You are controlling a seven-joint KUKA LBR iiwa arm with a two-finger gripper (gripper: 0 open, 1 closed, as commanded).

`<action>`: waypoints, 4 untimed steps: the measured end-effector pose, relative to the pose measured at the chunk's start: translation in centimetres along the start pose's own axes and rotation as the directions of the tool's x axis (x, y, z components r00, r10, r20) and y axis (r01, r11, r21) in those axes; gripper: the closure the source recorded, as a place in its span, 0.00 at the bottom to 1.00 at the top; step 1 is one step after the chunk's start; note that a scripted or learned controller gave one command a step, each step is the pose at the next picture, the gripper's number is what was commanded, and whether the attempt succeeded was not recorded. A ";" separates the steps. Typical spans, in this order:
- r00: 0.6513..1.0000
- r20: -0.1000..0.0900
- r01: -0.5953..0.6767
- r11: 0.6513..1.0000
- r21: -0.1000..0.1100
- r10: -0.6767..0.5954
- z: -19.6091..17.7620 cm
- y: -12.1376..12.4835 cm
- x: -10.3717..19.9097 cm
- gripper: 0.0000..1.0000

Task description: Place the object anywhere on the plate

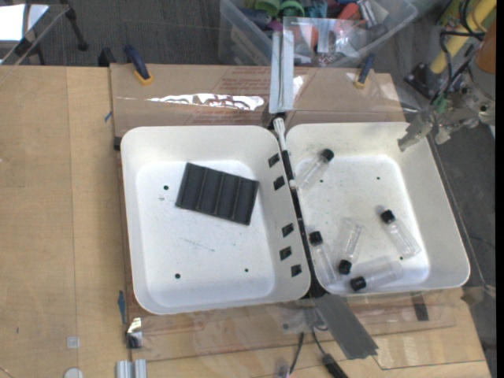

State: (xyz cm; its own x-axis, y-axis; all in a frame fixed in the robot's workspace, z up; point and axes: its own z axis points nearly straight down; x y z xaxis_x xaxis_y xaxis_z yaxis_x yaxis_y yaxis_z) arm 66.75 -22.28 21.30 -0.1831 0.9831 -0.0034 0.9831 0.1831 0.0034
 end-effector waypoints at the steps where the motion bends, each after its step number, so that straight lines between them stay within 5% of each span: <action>1: 0.984 0.000 0.178 0.984 -0.002 -0.178 -1.4 0.1 0.1 0.00; 2: 0.942 0.001 0.336 0.942 -0.002 -0.336 -2.1 0.1 0.1 0.00; 4: 0.789 -0.004 0.614 0.789 -0.001 -0.614 -2.1 -0.3 0.2 0.00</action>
State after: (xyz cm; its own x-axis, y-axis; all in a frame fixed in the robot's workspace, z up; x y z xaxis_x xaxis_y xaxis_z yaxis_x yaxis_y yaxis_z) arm 66.43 -22.13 23.44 -0.7479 0.6638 -0.0005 0.6638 0.7479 0.0013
